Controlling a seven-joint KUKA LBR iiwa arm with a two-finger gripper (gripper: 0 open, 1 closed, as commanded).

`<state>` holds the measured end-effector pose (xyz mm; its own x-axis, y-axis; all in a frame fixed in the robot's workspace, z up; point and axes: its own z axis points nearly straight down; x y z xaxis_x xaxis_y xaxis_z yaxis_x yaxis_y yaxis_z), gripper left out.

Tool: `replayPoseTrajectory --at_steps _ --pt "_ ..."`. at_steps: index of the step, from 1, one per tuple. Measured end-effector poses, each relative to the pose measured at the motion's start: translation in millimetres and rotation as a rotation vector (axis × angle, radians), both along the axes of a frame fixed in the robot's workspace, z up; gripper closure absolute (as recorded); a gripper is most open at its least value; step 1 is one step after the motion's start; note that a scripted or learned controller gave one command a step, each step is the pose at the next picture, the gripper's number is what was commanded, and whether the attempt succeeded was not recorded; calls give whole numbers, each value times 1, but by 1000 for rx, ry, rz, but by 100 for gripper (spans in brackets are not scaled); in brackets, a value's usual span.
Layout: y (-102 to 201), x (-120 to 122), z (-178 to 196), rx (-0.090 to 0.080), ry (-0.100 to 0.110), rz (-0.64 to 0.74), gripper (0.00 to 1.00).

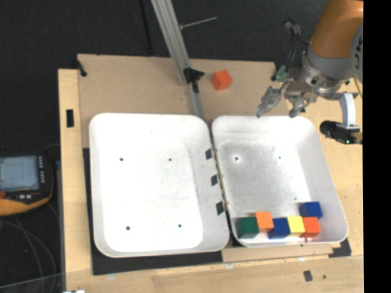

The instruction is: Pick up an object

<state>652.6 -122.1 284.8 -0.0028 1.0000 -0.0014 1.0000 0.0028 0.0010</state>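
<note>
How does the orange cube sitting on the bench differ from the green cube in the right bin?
The orange cube sits alone on the brown bench outside the bins; the green cube lies inside the right white bin, touching a row of other cubes. The orange one looks turned at an angle, the green one squarer. Both look similar in size.

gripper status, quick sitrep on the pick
Gripper open, holding nothing, above right bin's far rim. Blocks bunched at near wall. Orange cube outside on bench. Nothing in the way.

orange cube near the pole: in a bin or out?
Out. The orange cube sits on the tan board behind both bins, beyond the right bin rim, beside the metal pole.
</note>
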Motion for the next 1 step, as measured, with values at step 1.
replayPoseTrajectory --at_steps 1 --pt "-83 -15 -36 -2 -1 -3 0"
